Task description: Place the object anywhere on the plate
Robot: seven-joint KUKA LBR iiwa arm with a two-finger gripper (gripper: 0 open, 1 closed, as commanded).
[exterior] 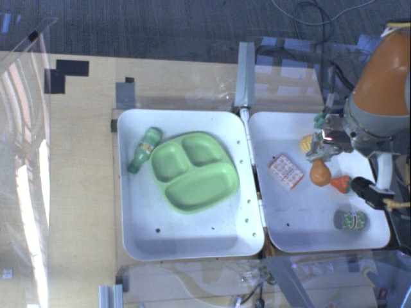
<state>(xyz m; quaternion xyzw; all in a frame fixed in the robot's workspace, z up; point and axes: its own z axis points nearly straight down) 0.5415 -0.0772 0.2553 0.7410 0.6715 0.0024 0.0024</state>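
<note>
Reaching the green plate (pixel 192 172) means carrying across the divider to the far left of the end effector (pixel 324 147), so the step in hand is a clean pick in the right bin (pixel 282 230). Left to right: a green bottle (pixel 142 150) touches the plate's far edge in the left bin (pixel 138 236); a patterned packet (pixel 285 171) lies just left of the end effector; an orange pear-shaped piece (pixel 320 172) sits directly below it, likely the object, smooth and rounded, prone to slip. Whether the end effector is released or clenched I cannot tell. Centre over the piece before closing.
</note>
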